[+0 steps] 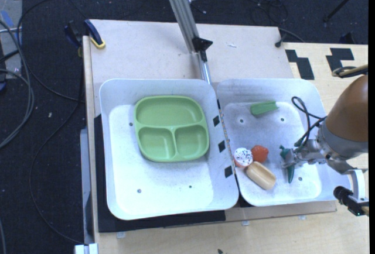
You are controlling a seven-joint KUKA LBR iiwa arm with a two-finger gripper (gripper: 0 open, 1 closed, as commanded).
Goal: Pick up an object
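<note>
Pincer (289,164) sits low in the right bin (304,100), its state unclear, near a bread roll (261,175), tomato (259,153) and green pod (263,107).

KUKA arm (351,124): orange band, grey wrist.
Black cable loops off the wrist; gripper (289,163) parts teal-green and dark.

In the right bin (304,191) lie a green oblong piece (263,107), a red lump (260,153), a white speckled round piece (243,157) and a tan bread roll (261,176).
</note>
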